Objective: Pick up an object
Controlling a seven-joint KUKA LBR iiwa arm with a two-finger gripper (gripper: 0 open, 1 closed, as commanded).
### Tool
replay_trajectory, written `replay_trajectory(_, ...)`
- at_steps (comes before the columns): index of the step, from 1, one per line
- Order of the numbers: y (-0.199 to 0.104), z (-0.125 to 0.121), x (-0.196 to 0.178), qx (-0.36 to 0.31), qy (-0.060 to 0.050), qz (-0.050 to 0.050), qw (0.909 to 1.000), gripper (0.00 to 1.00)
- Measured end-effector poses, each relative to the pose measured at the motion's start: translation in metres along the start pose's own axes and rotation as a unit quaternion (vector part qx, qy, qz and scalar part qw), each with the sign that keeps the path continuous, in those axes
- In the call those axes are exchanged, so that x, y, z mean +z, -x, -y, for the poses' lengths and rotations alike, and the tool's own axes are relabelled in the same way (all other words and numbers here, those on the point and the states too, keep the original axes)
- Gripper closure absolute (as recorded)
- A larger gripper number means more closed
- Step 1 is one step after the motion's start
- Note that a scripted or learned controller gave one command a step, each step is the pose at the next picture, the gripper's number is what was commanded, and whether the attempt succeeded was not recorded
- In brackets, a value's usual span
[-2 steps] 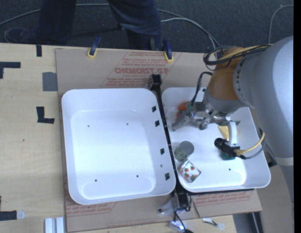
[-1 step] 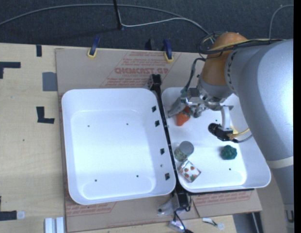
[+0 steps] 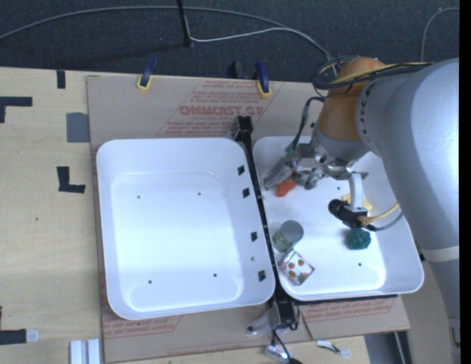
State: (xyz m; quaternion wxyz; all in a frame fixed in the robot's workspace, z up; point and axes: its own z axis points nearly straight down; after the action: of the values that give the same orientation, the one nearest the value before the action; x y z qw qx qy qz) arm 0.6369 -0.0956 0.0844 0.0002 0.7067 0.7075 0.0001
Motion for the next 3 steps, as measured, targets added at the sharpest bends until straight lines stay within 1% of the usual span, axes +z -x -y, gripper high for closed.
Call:
replay_trajectory(1, -0.002, -0.008, 0.001, 0.000, -0.001, 0.000, 1.0000, 0.00)
replay_trajectory(2, -0.002, 0.010, 0.000, 0.000, 0.000, 0.000, 1.0000, 0.00)
replay_trajectory(3, 0.002, -0.006, 0.001, 0.000, -0.001, 0.000, 1.0000, 0.00)
